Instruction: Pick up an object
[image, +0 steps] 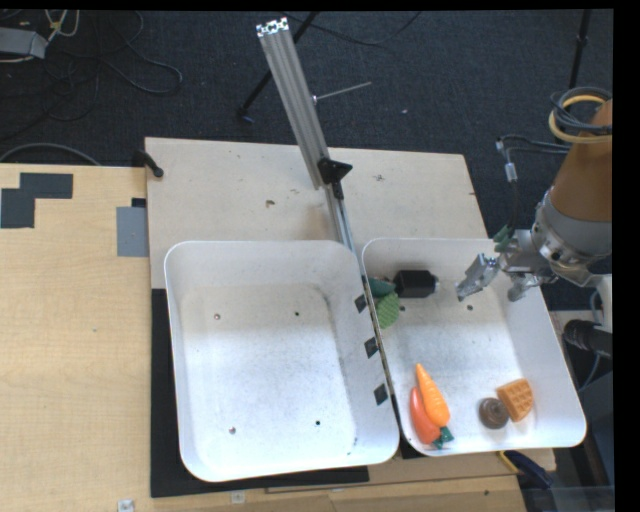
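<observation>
**No object lifted yet**

The right bin (560, 345) is seen to carry every object; nothing has been raised, so the whole pick is judged to remain. The gripper (498, 278) is held above that bin's upper part, fingers parted, nothing between them; the orange carrot (432, 395), waffle piece (515, 398), black block (414, 283) and brown disc (491, 412) lie untouched on the floor.

The arm (580, 195) reaches in from the right, its gripper (497, 281) open, holding nothing.

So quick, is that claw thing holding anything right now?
Gripper: open and holding nothing, hanging over the right bin near its upper right side.
</observation>
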